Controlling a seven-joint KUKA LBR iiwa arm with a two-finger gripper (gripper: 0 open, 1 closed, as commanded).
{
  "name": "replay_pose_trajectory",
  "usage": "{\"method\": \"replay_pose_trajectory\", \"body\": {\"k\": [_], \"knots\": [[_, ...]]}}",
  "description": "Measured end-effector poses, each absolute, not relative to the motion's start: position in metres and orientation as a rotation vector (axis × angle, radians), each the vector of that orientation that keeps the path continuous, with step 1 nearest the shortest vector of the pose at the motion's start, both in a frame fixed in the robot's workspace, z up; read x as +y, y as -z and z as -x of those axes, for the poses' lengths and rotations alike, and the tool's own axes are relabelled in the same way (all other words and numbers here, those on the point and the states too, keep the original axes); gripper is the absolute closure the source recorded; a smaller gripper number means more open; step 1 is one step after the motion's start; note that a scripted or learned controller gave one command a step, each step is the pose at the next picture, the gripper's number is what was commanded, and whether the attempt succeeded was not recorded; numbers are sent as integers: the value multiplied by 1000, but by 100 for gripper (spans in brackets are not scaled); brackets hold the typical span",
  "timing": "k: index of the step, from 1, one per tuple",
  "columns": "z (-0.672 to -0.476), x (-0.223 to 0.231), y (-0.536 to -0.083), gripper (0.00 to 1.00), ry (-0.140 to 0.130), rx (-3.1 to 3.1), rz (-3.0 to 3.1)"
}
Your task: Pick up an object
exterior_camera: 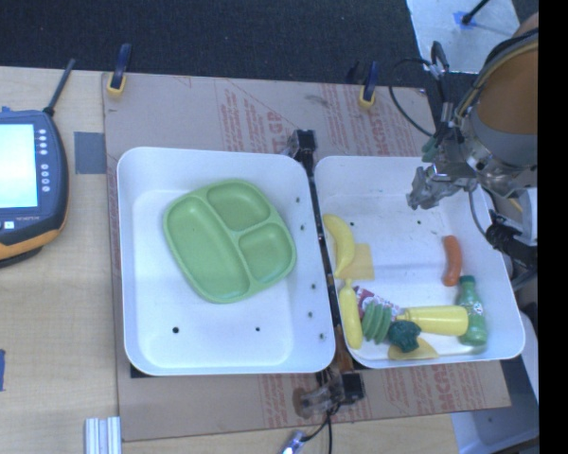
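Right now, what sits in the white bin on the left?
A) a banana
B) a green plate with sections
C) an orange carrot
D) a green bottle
B: the green divided plate lies alone in the left bin, while the food toys lie in the right bin.

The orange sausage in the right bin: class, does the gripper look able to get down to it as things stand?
Probably yes. The sausage lies alone on the bare floor of the right bin, apart from the green bottle below it. The gripper hangs over the same bin, with nothing between them.
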State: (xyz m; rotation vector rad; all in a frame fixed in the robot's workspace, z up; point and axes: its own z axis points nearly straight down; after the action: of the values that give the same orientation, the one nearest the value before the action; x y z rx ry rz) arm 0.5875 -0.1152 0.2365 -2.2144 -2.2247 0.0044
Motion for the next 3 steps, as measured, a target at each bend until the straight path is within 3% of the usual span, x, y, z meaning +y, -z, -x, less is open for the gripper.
{"method": "replay_pose_trajectory", "body": {"k": [2, 3], "knots": [[-651, -212, -134, 0, -7, -2224, 2218], [-652, -213, -146, 100, -6, -2226, 2218]]}}
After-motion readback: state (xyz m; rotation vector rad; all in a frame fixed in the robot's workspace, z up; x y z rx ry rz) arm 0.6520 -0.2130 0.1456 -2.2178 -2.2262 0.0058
